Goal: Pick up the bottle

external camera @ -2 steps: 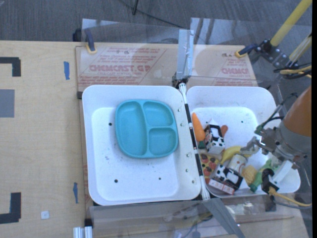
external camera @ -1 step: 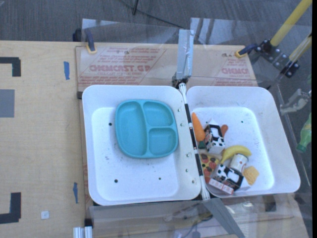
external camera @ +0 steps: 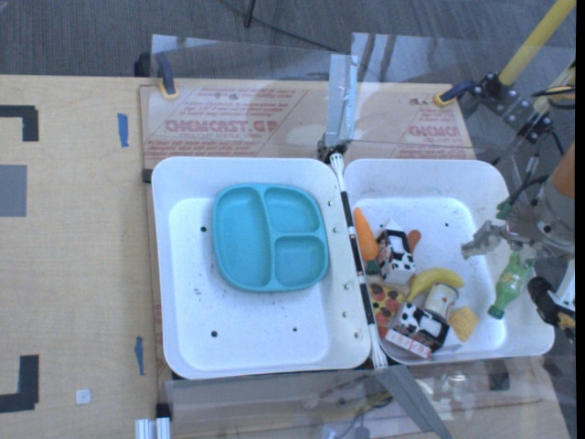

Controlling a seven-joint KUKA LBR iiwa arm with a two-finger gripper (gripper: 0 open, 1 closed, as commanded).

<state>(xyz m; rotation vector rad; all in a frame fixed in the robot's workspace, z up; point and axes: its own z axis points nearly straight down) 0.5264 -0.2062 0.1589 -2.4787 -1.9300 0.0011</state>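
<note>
The green bottle (external camera: 509, 286) is at the right side of the right bin (external camera: 430, 183), tilted with its capped end toward the front. Its upper end runs up under my gripper (external camera: 517, 251), which reaches in from the right edge and sits directly over it. The view does not make clear whether the bottle rests against the bin's right wall or hangs from the gripper. The rest of the arm is cut off by the frame's right edge.
The right bin also holds a carrot (external camera: 365, 233), a cow-patterned carton (external camera: 397, 254), a banana (external camera: 432, 280), a corn piece (external camera: 463, 321) and other toy food on its left and front. A teal divided plate (external camera: 271, 237) lies in the left bin (external camera: 183, 273).
</note>
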